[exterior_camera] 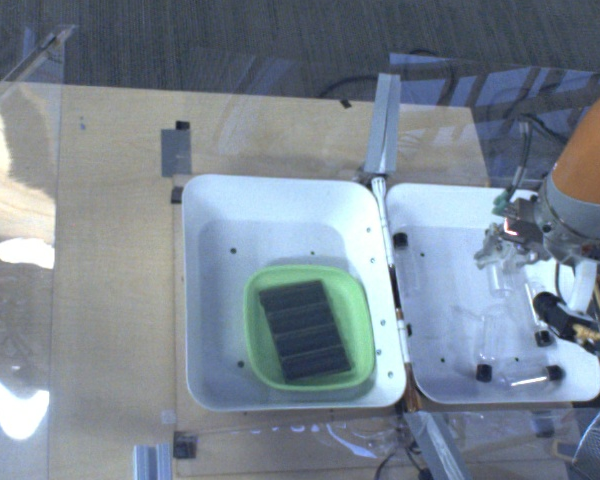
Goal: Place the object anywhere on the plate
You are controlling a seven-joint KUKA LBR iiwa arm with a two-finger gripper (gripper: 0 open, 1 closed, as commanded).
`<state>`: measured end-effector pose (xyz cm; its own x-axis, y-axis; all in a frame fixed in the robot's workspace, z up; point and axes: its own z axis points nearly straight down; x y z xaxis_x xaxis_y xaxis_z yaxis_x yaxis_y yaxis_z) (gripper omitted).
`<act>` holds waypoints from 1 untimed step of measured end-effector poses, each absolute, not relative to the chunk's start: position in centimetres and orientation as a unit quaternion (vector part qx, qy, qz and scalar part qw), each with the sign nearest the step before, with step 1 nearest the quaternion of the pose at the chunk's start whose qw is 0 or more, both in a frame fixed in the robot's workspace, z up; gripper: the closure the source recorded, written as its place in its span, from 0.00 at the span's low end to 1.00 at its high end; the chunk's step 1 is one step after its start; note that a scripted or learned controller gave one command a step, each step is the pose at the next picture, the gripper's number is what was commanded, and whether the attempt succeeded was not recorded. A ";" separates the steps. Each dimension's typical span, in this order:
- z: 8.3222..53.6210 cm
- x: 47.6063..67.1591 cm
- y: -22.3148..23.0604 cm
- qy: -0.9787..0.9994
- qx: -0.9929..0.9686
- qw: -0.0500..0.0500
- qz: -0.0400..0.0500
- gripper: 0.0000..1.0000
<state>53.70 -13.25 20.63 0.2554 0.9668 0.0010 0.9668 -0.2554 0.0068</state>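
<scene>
A dark grey ribbed block point(302, 330) lies flat on the green plate point(256, 306), which sits in the front half of the left bin point(210, 268). The block is turned a little off the plate's sides and stays within its rim. My gripper point(502, 253) hangs over the back right part of the right bin point(430, 298), well to the right of the plate and apart from the block. The arm's orange band point(590, 163) rises above it at the frame's right edge.
A metal divider post point(382, 128) stands behind the seam between the two bins. Small black pieces point(483, 372) dot the right bin's floor near its front. Cables point(565, 318) trail beside the wrist. Bare wooden bench point(90, 268) stretches to the left.
</scene>
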 end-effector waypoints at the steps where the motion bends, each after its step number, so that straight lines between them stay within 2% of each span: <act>1: 18.4 48.8 -7.0 0.671 0.741 0.000 0.001 1.00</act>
<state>48.77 -6.95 18.40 0.0988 0.9951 0.0007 0.9951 -0.0988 0.0018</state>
